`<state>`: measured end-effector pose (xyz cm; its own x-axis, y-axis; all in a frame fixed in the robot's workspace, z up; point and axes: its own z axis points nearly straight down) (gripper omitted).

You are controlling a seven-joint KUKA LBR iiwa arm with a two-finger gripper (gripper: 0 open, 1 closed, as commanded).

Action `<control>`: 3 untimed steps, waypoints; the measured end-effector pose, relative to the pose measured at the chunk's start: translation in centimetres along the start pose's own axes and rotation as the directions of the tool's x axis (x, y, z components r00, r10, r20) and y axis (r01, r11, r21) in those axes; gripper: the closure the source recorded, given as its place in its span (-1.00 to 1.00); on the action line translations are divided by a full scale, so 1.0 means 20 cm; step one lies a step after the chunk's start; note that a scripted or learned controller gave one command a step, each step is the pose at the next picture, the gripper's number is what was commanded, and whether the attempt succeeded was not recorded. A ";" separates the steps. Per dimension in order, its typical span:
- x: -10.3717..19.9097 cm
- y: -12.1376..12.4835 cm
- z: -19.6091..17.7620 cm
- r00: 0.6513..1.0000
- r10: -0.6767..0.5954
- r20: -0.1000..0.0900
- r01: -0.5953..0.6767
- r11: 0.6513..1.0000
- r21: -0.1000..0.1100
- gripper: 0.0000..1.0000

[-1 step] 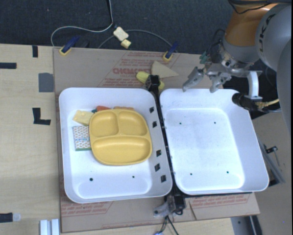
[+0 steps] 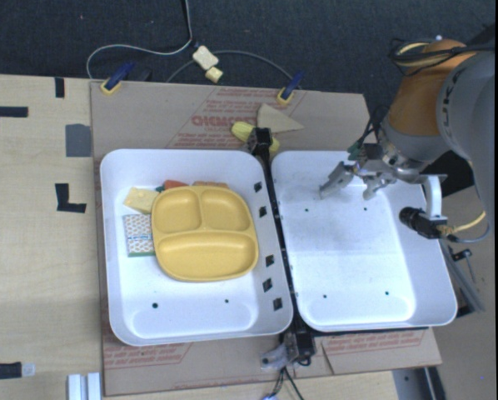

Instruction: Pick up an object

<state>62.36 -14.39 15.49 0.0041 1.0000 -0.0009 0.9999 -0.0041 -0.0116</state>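
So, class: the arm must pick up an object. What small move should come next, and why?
Probably a sideways move to the left bin. The gripper hangs over the right bin, holding nothing, while the yellow divided plate and the small items beside it lie in the left one.

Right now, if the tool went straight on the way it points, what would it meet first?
The tool points down over the right bin, so it would likely first meet that bin's bare white floor. Depth from this slanted view is unclear.
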 end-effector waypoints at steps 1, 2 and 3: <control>-0.08 -0.48 0.35 1.000 0.000 -0.001 0.000 1.000 -0.007 -1.00; -0.41 -0.17 -0.03 1.000 -0.003 0.006 0.003 1.000 -0.022 -1.00; -0.12 0.24 0.37 1.000 -0.013 0.000 0.013 1.000 -0.015 -1.00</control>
<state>67.16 -16.88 8.13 -0.0088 1.0000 -0.0003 1.0000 0.0088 0.0032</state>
